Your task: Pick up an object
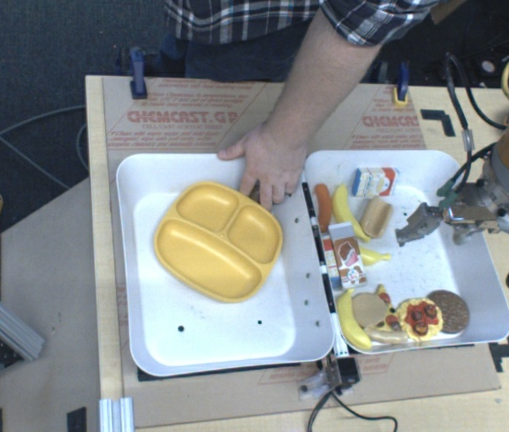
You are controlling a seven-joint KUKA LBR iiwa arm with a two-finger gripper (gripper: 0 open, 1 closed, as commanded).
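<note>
Two white bins (pixel 147 268), one yellow divided plate (pixel 218 239), two bananas (pixel 352 324), one hot dog (pixel 324 202), one pizza slice (pixel 419 317) and one cookie (pixel 453 310) are counted.

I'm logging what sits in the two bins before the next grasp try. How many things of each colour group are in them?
Yellow: 4, the divided plate, the banana, a second banana, the pizza slice
Red or orange: 2, the hot dog, the carton
Brown or tan: 3, the bun, the patty, the bread slice
Blue and white: 1, the milk carton
Total: 10
</note>
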